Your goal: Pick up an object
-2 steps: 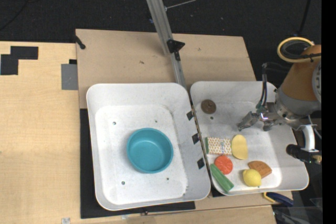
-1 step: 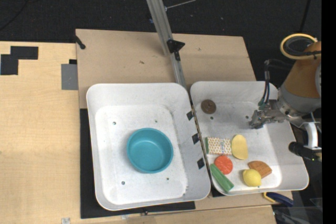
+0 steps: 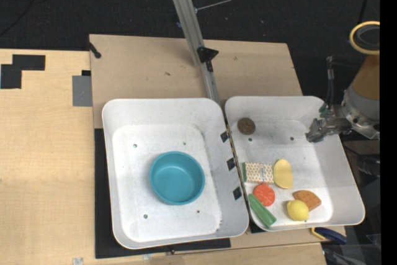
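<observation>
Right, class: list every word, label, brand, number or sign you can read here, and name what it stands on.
None can be read. The teal bowl, both white bins, the toy foods and the bench bear no lettering. The patterned block shows a speckled print, too small to tell if any of it is text.

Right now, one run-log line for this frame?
gripper: over right bin upper right edge, nothing seen held | right bin: brown disc, yellow lemon, red tomato | left bin: teal bowl
</observation>
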Motion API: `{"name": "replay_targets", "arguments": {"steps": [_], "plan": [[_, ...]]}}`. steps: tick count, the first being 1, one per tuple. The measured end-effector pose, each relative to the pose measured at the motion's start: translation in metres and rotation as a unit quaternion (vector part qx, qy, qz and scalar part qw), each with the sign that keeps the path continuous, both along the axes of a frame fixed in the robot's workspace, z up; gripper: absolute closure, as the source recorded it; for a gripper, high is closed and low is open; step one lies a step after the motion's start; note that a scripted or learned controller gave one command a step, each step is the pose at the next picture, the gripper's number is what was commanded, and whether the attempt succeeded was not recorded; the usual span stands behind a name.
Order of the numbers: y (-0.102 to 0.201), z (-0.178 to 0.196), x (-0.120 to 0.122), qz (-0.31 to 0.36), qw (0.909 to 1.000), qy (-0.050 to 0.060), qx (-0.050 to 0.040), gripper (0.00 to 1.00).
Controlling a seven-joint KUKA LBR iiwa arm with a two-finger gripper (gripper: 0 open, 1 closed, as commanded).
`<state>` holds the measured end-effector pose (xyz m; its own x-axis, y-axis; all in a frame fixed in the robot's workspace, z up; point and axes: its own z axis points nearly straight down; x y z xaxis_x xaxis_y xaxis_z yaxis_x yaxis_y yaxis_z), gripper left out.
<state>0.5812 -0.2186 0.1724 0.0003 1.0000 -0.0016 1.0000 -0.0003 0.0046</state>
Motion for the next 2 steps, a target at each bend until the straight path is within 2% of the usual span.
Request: {"name": "replay_targets", "arguments": {"steps": [1,2], "plan": [[0.0,0.052,0.001,0.0,1.0,0.0,0.0001,1.0],[0.0,0.039,0.001,0.0,1.0,0.003,0.0008,1.0]]}}
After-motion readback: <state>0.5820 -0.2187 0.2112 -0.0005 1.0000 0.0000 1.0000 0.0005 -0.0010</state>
